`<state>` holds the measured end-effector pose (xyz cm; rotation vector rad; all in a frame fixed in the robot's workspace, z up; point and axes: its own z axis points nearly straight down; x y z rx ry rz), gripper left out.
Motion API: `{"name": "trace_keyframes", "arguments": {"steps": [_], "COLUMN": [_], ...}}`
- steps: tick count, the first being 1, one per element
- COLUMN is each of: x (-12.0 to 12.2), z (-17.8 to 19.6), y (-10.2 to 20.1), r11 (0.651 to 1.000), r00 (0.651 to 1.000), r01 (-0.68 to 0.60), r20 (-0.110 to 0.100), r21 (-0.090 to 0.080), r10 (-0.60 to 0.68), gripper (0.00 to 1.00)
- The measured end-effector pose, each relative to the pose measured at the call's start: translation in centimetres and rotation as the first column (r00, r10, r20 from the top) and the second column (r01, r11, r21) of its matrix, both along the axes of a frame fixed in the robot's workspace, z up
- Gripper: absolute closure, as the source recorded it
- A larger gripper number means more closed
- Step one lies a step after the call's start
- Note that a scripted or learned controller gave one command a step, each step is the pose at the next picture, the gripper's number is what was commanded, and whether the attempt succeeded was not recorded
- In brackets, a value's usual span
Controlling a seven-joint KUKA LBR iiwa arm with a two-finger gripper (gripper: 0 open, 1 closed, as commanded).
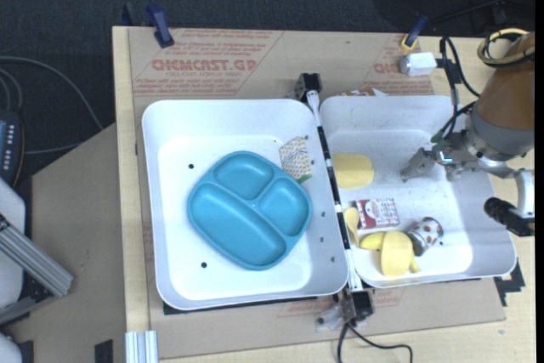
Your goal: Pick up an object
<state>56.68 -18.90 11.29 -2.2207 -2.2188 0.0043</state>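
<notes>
My gripper (436, 165) hangs over the upper middle of the right bin (476, 255), its fingers (414, 167) spread open above bare bin floor with nothing between them. To its left lies a pale yellow round piece (353, 170). Nearer the front sit a small red and white carton (376, 213), a yellow rounded fruit (395, 253) with a banana-like yellow piece (371, 241) beside it, and a small brown, white and red object (426, 232). All lie apart from the gripper.
The left bin (170, 268) holds a blue divided plate (247, 208) and a small patterned packet (295, 157) against its right wall. The divider between the bins (330, 183) runs just left of the yellow pieces. Cables and a clamp (418, 62) sit behind the right bin.
</notes>
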Motion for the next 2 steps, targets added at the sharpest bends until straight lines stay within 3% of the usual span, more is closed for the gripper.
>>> {"name": "trace_keyframes", "arguments": {"steps": [1,2], "x": [10.0,-2.3], "z": [-2.8,-2.9], "y": [0.6,3.3], "r11": [1.000,1.000], "r00": [1.000,1.000], "r01": [-0.002,0.000], "r20": [0.004,0.003], "r21": [0.000,0.000], "r10": [0.002,0.000], "gripper": [0.00,0.00]}}
